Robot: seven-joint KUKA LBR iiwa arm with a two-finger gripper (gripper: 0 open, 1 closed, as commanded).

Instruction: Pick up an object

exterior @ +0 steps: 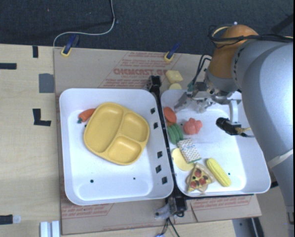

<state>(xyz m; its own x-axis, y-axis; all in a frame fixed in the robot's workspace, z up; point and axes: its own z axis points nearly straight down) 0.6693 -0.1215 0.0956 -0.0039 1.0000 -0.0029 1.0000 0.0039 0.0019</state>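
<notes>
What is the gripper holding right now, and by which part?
Nothing that can be seen: the two-finger gripper hangs over the right white bin, above the reddish toy piece, with no object visible between its fingers.

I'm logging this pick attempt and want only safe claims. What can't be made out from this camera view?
- Gripper: small, against the arm's own metal parts; the state of the jaws cannot be told, nor whether it holds anything.
- Orange item in the left bin: partly hidden by the yellow divided plate.
- Pale yellow disc in the right bin: overlapped by the patterned block.
</notes>
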